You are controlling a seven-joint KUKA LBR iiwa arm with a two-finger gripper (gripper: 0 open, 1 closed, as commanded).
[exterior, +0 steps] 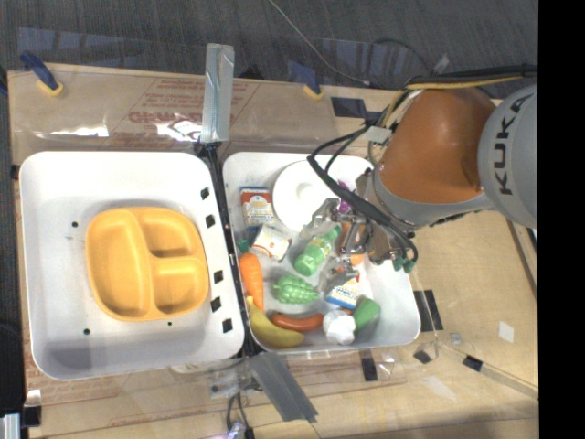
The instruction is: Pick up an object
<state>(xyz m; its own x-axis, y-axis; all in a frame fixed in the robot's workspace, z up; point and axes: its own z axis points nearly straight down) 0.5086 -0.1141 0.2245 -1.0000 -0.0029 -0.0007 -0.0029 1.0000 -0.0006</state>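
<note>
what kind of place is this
Probably a robot lab's grasping test bench: a KUKA arm reaches over two taped-down white bins, the right one filled with toy food, and cables trail across carpet.

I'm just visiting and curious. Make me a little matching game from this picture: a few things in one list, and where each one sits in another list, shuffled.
Things:
1. yellow divided tray
2. banana
3. carrot
4. white plate

Places:
A. near front edge of the right bin
B. in the left bin
C. far part of the right bin
D. against the right bin's left wall

Pairs: 1-B, 2-A, 3-D, 4-C
</note>
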